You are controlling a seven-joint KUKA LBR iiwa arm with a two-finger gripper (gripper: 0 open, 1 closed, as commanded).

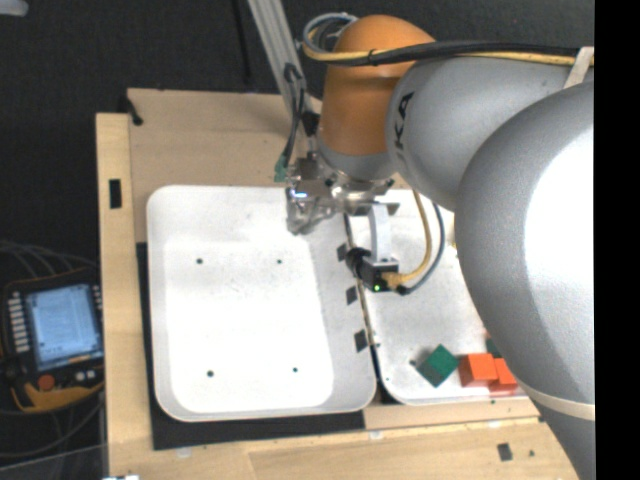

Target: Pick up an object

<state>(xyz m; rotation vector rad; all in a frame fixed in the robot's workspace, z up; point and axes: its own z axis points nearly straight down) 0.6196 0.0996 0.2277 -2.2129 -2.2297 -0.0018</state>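
Observation:
A green block (436,365) and an orange block (486,371) lie near the front edge of the right bin (420,318), close beside each other. My gripper (300,211) hangs over the far right corner of the left bin (245,298), well away from both blocks. Its metal tip points down and I see nothing held in it. The big grey arm with its orange band (362,88) covers much of the right bin.
A handheld pendant with a lit screen (58,326) sits off the bench at the left. A thin metal rod (270,28) slants up behind the gripper. The wooden bench (200,138) surrounds both bins.

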